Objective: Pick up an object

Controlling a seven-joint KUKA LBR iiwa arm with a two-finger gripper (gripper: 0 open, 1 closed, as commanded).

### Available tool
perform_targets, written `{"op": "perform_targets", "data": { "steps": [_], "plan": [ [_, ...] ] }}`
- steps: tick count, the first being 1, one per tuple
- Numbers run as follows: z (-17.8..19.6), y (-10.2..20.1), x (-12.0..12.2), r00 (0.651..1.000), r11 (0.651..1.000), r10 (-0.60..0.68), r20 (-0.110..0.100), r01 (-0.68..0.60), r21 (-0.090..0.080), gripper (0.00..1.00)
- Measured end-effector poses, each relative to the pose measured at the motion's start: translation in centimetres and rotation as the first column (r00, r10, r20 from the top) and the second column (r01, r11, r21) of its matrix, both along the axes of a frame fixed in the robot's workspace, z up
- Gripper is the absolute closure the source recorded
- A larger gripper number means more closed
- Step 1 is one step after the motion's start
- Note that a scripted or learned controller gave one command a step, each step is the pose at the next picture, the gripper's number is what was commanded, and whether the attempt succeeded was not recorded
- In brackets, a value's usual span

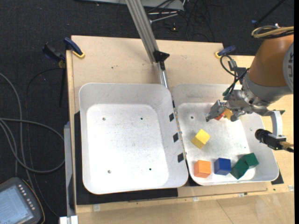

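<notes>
Yellow and matte, a small cube (202, 138) sits tilted on the floor of the right bin (261, 125), near the middle and apart from the other pieces. Along that bin's near edge lie three more blocks in a loose row: an orange cube (202, 168), a blue cube (223, 166) just beside it, and a dark green block (245, 165) that looks like two joined cubes, close to the blue one. All have flat faces and crisp edges. Over the bin's far part, above and to the right of the yellow cube, hangs the claw (223, 114), a dark metal cluster with a reddish spot; whether it is open or closed I cannot tell, and no block shows between its tips. Behind it rises the grey arm (273, 62) with its smooth orange band. The left bin (88, 101) is shallow white plastic with rounded corners and a speckled floor. Both bins rest on a pale wooden bench (117, 62).
</notes>
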State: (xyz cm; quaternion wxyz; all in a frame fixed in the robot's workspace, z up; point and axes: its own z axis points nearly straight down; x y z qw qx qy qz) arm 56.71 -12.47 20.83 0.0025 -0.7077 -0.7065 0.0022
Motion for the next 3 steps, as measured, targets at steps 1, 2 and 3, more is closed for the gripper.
{"op": "perform_targets", "data": {
  "steps": [1,2,3],
  "plan": [
    [-6.3,-0.3,0.3,1.0,1.0,0.0,0.001,0.0,0.0,0.0],
    [-11.3,-0.2,0.5,1.0,1.0,-0.001,0.012,0.001,0.0,0.0],
    [-10.1,-0.2,0.6,1.0,1.0,0.001,0.014,-0.001,-0.001,1.0]
  ]
}}
